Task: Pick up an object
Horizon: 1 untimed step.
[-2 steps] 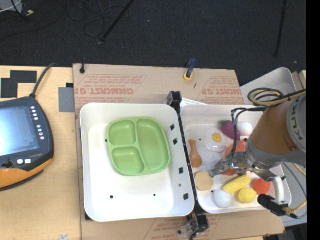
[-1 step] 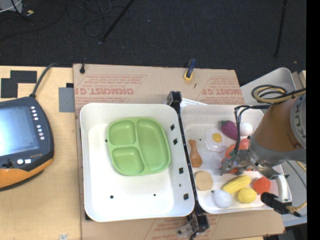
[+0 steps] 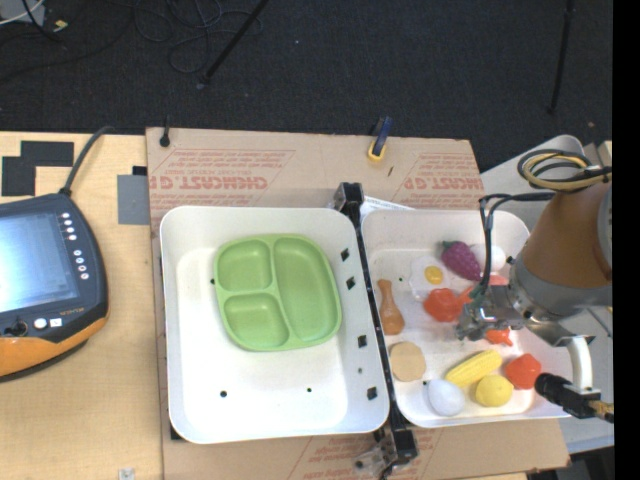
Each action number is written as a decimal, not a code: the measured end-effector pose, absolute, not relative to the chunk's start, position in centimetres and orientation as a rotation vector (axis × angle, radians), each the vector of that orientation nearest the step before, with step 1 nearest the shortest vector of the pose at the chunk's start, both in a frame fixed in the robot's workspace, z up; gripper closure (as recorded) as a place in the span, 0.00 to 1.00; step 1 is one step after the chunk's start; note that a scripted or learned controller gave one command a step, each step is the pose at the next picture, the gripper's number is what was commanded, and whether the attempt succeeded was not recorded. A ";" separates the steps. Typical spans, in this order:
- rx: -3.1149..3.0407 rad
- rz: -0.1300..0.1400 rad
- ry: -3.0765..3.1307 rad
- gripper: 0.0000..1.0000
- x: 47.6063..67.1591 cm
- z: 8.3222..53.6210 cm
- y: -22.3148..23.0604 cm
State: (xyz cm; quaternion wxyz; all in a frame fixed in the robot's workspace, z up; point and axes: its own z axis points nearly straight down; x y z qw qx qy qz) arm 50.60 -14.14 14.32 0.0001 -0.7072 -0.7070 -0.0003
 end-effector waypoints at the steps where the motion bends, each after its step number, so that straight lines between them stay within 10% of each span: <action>1: -2.222 -0.002 -2.222 1.00 50.5 18.5 -14.4</action>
